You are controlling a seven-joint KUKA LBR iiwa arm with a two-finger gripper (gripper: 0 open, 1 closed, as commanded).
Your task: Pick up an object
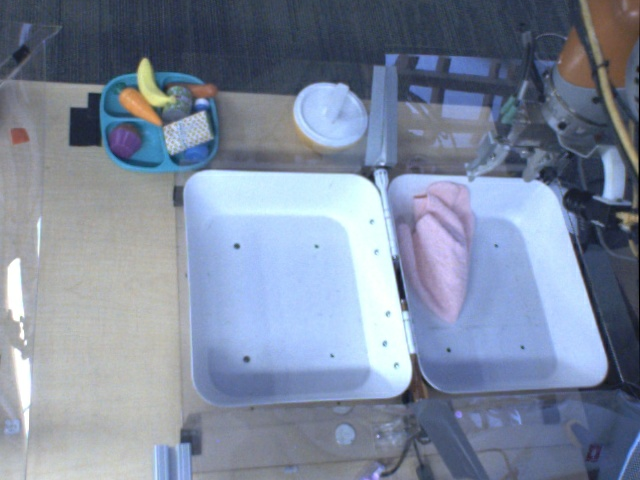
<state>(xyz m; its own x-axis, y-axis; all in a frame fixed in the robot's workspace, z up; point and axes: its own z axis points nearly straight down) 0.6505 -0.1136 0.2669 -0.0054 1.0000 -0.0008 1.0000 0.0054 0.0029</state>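
Camera view, read from nine o'clock across to three: a blue divided tray (158, 121) sits on the counter (90, 268) at about ten o'clock, loaded with toy food, a banana (151, 84) and a carrot (139, 105) among the pieces. It lies outside both bins, so I take it as kept out of my working area. Near twelve o'clock, just behind the bins, stands a white lidded tub (331, 115), also parked off to the back.

Below these is the left bin (290, 288), with nothing lying in it that I can make out. Touching it along the centre seam is the right bin (505, 283). My target, a pink cloth (442, 250), lies in that bin's left half, close to the seam, drawn out lengthways from twelve towards six o'clock, with a folded bump at its upper end. That raised fold looks to me like the easiest place to pinch.

My claw (505, 153) hangs at about two o'clock, over the right bin's back rim, just up and to the right of the cloth and apart from it. Whether it is spread or closed I cannot tell; cables and brackets clutter that spot. Nothing is lifted yet.
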